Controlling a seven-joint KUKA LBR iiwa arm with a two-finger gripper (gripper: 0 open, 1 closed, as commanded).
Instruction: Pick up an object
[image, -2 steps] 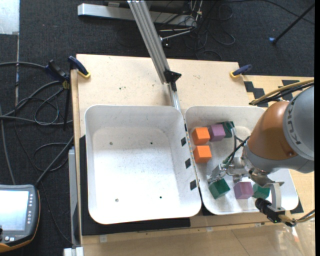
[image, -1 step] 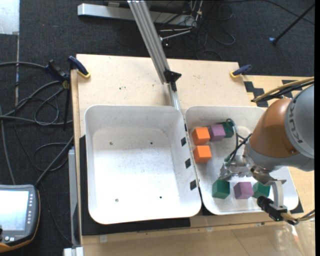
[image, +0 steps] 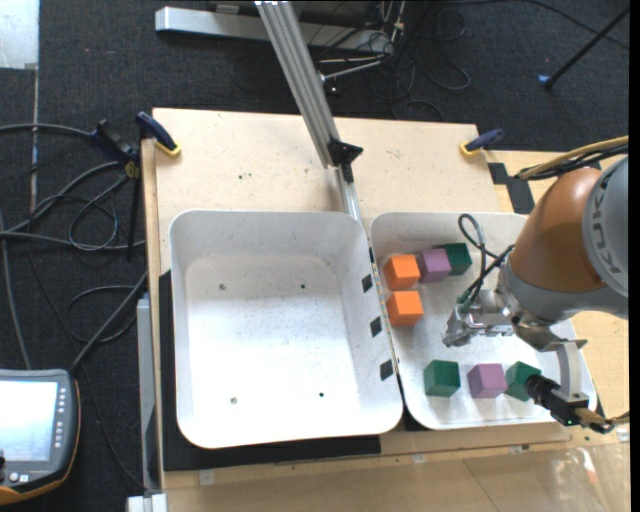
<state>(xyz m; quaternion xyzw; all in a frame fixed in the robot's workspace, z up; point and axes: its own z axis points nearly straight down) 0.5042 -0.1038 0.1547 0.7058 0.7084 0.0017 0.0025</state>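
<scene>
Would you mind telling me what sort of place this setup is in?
Probably a robotics lab: two white bins on a clamped board, coloured blocks for grasping, loose cables on dark carpet, and a teach pendant.

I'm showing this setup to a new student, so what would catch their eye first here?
Probably the big orange-banded arm reaching in from the right over the right bin. Next, the bright blocks in that bin: two orange blocks near its left wall, and purple blocks and green blocks around them.
</scene>
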